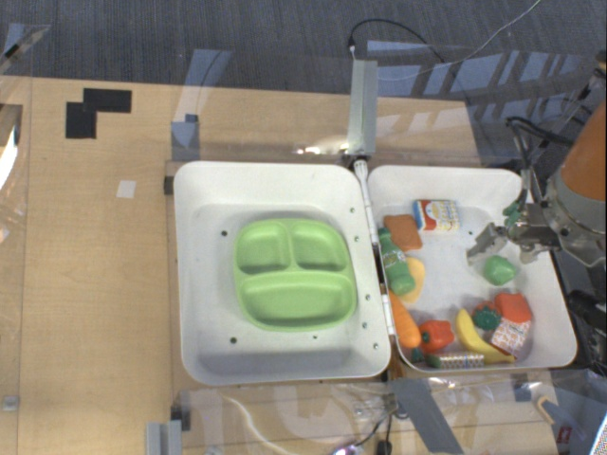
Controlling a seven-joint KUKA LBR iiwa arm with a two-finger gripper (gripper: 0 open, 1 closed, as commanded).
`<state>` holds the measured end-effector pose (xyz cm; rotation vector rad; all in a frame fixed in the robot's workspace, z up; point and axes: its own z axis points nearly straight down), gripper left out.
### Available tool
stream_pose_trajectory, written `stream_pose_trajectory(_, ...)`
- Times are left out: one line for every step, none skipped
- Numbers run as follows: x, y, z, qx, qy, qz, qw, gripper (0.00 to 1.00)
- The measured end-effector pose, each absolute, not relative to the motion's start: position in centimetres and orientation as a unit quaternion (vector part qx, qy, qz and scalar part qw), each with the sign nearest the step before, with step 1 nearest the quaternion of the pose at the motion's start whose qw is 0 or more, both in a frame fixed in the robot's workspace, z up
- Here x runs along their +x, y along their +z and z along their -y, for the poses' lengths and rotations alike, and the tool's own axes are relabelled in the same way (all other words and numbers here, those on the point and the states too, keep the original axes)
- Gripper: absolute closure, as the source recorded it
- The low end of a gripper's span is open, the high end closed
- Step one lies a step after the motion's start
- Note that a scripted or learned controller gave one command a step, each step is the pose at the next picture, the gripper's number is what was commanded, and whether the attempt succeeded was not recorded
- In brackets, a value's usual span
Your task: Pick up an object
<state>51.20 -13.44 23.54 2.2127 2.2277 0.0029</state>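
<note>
Green toy [500, 270], rounded, smooth plastic, looks the likeliest pick target: it lies in the right bin [471, 179] just below the gripper [505, 238].

Left to right:

- Left bin [194, 282]: shallow white moulded plastic, rounded corners. Holds a lime-green divided plate [295, 272], three compartments, matte, set centrally; prob. the drop-off for picked items.
- Bin join: green bottle-like item [395, 265] lies along the right bin's left wall, w/ a yellow piece [415, 271] beside it and an orange carrot [406, 325] below.
- Right bin, mid: brown flat slab [402, 230], small printed carton [436, 215] near the upper area. Red pepper-like toy [437, 335] and banana [477, 335] toward the lower edge. Items loosely scattered, some touching, so crowded picks are riskier there.
- Right bin, right side: target sits near clear of neighbours w/ bare floor around, hence an easy approach. Red item [512, 305] and printed packet [511, 336] below it.
- Gripper: metal, hangs over the target, fingers appear apart, nothing seen between them. Grasp not made.
</note>
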Motion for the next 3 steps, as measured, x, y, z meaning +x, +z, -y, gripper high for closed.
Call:
stream_pose_trajectory(60.1, 9.6, 9.5, 0.749, 0.0029, -0.663, 0.003, 0.0)
stream_pose_trajectory(64.5, 9.0, 8.9, 0.774, -0.0035, -0.633, -0.005, 0.0)
stream_pose_trajectory(64.3, 9.9, 9.4, 0.775, -0.0084, -0.632, -0.005, 1.0)
